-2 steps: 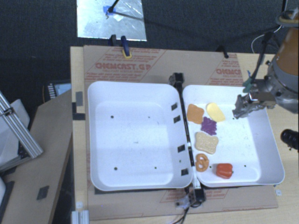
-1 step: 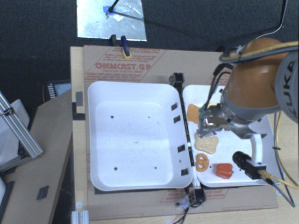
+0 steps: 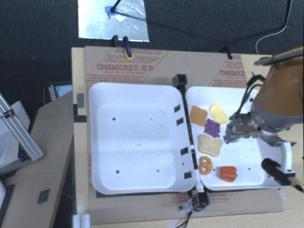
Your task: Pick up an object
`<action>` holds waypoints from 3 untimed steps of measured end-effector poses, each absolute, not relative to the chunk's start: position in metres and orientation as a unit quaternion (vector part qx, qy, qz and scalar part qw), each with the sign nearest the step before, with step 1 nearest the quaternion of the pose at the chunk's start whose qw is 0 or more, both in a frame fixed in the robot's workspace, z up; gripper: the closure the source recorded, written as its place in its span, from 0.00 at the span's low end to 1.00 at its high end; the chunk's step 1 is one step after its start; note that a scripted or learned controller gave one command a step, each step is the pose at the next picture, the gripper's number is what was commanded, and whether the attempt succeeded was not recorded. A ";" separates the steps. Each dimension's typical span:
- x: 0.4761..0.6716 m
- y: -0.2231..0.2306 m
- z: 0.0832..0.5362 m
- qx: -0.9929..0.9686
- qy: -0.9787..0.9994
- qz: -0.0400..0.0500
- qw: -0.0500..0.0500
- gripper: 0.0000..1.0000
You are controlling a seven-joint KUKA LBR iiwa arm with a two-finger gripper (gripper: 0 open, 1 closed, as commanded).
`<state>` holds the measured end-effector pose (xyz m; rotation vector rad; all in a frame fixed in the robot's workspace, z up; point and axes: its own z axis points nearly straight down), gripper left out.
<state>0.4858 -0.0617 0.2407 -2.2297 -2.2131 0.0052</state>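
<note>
Purple toy grapes (image 3: pixel 212 127) lie in the right bin (image 3: pixel 247 177), just beside the gripper (image 3: pixel 232 131), whose opening I cannot tell. Best to centre over one piece, clear of the yellow lemon (image 3: pixel 219 113) and bread slice (image 3: pixel 209 145), then descend straight.

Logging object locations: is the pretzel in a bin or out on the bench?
In: the pretzel lies on the right bin's floor, near its left wall.

- left white bin (image 3: pixel 137 141)
- cardboard sheet (image 3: pixel 137 65) under both bins
- shiny foil square (image 3: pixel 113 13) on dark carpet (image 3: pixel 33 27) behind
- blue and yellow clamp (image 3: pixel 127 48) at the cardboard's far edge
</note>
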 end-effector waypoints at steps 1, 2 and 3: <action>0.489 -0.011 0.409 -0.703 -0.711 -0.009 -0.007 1.00; 0.487 0.060 0.376 -0.703 -0.711 -0.001 0.000 1.00; 0.498 0.068 0.507 -0.705 -0.709 -0.007 -0.005 1.00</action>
